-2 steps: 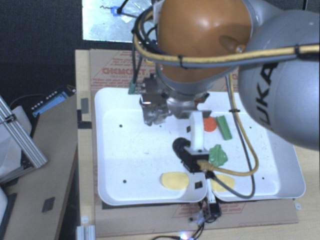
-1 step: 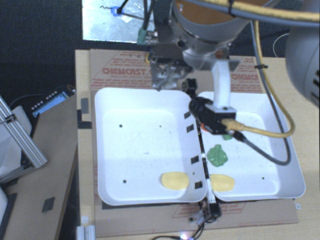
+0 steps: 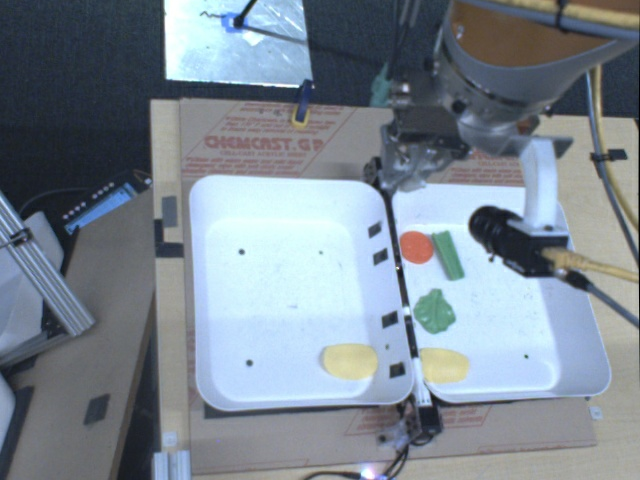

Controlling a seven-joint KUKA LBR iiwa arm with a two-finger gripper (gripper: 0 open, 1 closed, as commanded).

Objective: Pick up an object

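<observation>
Tool [image 3: 412, 164] up at right bin's [image 3: 575, 313] far rim, finger gap unreadable. Orange disc [image 3: 417, 247] and green bar [image 3: 448, 254] just below it, touching; risk of nudging both, grabbing neither.

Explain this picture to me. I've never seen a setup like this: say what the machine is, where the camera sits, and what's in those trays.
One camera looks down at a slant on a bench. The grey and orange shape at upper right is a robot arm; its pincer hangs over the far edge where two white bins meet. The left bin holds one yellow piece. The right bin holds an orange disc, a green stick, a green leaf shape and another yellow piece. I see nothing held in the pincer.
</observation>
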